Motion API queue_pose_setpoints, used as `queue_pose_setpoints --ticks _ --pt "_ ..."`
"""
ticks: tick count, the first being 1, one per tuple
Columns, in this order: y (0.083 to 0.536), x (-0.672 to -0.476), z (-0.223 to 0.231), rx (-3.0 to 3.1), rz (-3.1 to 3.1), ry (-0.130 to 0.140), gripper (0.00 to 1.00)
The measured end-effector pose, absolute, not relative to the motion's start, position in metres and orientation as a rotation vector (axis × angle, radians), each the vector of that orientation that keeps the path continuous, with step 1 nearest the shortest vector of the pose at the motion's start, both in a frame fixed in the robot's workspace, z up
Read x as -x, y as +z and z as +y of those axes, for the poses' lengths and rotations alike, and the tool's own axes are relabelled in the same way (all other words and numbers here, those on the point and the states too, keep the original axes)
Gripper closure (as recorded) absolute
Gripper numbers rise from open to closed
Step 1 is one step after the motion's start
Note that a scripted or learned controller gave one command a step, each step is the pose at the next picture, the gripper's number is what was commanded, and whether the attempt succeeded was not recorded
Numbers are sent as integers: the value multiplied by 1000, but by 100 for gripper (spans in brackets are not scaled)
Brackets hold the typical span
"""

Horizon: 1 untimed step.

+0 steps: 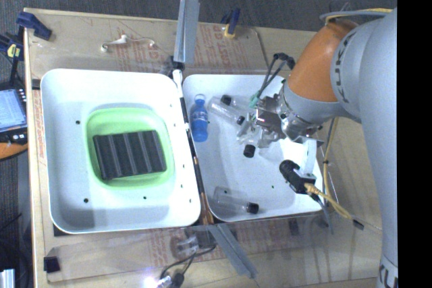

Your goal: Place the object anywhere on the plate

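Arm [351, 77]: grey with an orange band, reaching in from the right edge of the surface [101, 30] and over the right bin [223, 175]. Left bin [61, 88] and right bin: white and shallow, set side by side in the middle of the surface, their inner rims nearly touching. Plate [156, 119]: green, lying flat at the centre of the left bin. Slab [128, 153]: black and ridged, resting on the middle of the plate. Claw [260, 126]: low over the right bin, towards its far right corner; whether it was clenched or released could not be told. Bottle [199, 119]: blue, lying along the left wall of the right bin. Far tube [226, 108]: clear with a black cap, lying just beside the claw on its left; contact between them could not be made out. Near tube [233, 201]: clear with a black cap, lying along the near wall of the right bin. Knob [248, 152]: small and black, on the bin floor just below the claw.
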<state>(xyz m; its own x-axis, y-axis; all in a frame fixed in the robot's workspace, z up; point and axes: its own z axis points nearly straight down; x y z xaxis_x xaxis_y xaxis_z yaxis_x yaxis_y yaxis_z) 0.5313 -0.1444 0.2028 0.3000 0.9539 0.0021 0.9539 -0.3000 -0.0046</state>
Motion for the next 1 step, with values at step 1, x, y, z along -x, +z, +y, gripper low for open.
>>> queue_pose_setpoints --ticks 1 --pt "203 -531 -144 2529 -1856 2 0"
